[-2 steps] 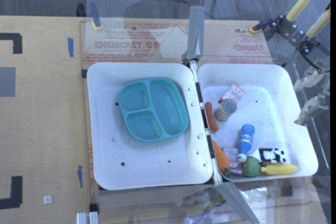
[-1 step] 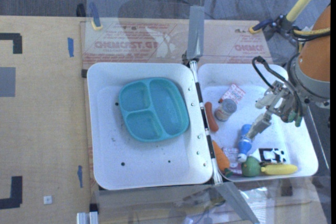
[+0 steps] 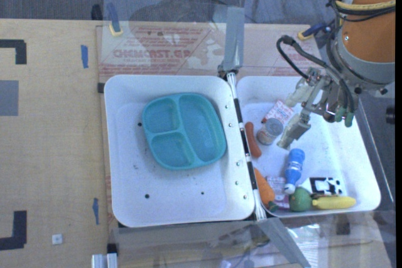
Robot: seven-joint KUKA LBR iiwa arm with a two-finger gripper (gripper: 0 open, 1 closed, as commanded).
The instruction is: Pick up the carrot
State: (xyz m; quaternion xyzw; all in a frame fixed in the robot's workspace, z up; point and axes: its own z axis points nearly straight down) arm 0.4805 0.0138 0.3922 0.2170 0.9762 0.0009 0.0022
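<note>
A grey KUKA arm with an orange band reached in from the right over the right bin (image 3: 370, 188), its gripper (image 3: 295, 125) hanging above the middle of that bin with both fingers (image 3: 293, 135) pointing down and to the left; the jaws stood slightly apart with nothing between them. The carrot (image 3: 264, 187), the object of the task, lay against the right bin's left wall near its front-left corner, pointing roughly front to back, well apart from the gripper. Farther back along the same wall lay a red-brown sausage (image 3: 252, 139), and just beside it, toward the bin's middle, stood a small grey can (image 3: 271, 131) with a pink-and-white packet (image 3: 279, 113) behind it, both close to the fingertips. A blue-and-white bottle (image 3: 293, 168) lay near the centre of the bin, in front of the gripper. Along the front edge sat a green pear-like fruit (image 3: 301, 199) touching a yellow banana (image 3: 334, 202), with a black-and-white card (image 3: 326, 186) just behind the banana near the front-right corner. In the left bin (image 3: 119, 135), a teal divided plate (image 3: 184, 130) with three compartments rested near the back-right part of the floor. Both bins sat side by side on a light wooden bench (image 3: 50, 135) marked with strips of blue tape (image 3: 84, 55) and black corner marks.
</note>
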